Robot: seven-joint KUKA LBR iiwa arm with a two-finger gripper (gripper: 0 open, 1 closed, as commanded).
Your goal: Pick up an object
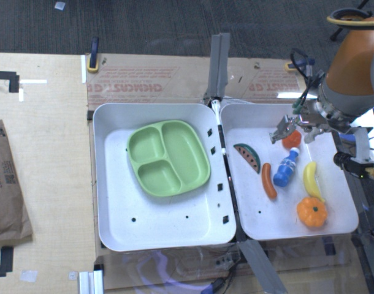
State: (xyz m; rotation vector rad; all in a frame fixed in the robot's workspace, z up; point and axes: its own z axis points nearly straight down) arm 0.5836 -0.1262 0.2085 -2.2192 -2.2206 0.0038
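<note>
A: So where's the pick at? Anything grabbed yet?

B: Hard to call. The pincer (292, 131) hangs over the right bin (248, 222), right at a small orange object (291, 141). Can't tell how far it's open or if it's actually got that thing.

A: So nothing's lifted?

B: Looks that way. The blue bottle (285, 169), sausage (268, 180), banana (310, 179) and pumpkin (312, 212) all lie loose on the bin floor.
</note>
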